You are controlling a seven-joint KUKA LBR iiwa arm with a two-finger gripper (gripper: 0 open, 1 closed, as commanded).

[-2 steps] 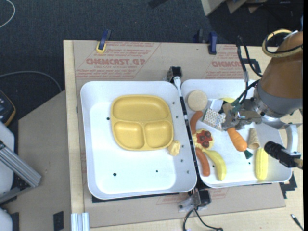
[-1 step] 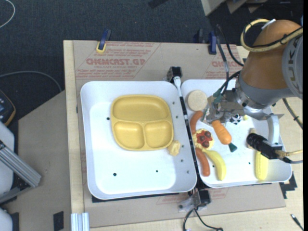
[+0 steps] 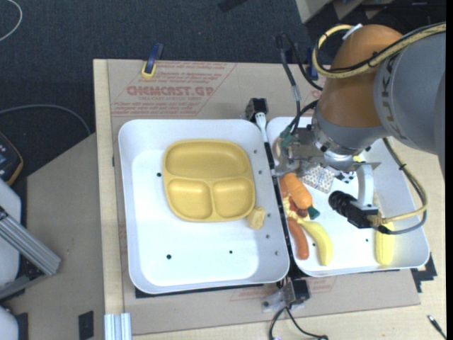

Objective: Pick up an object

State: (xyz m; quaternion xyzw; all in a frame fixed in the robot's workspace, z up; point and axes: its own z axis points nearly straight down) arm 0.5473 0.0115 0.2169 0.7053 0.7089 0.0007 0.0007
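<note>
My gripper (image 3: 296, 156) hangs low over the back left part of the right bin (image 3: 354, 259), under the grey wrist and orange band. Just in front of it lies an orange carrot (image 3: 295, 190), and a white speckled packet (image 3: 319, 179) lies next to that. Nearer the front are a red sausage (image 3: 300, 239) and a yellow banana (image 3: 320, 240), side by side. Another yellow piece (image 3: 384, 248) rests at the bin's front right. I see nothing lifted off the bin floor.
The left bin (image 3: 141, 211) holds a yellow divided plate (image 3: 209, 178) and a small pale yellow piece (image 3: 256, 219) by its right wall. The two bins' walls meet just left of the gripper. A small teal bit (image 3: 312, 213) lies by the carrot.
</note>
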